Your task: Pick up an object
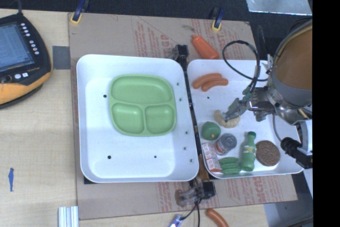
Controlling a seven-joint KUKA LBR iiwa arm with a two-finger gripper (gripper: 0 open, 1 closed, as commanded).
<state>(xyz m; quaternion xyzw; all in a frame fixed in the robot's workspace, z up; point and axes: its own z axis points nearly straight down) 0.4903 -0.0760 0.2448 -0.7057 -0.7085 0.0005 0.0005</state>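
Note:
The right bin holds several toy foods: a pair of orange sausages, a beige piece, a green ball, a grey tin, a green bottle, a brown round patty, green pea pods and a red-and-white packet. My gripper reaches in from the right, its tip just over the beige piece. I see nothing between its fingers.
The left bin carries a green sectioned plate. An orange carrot lies on the cardboard behind the bins, another orange piece in front. A teach pendant rests at the far left. A black cable loops over the right bin.

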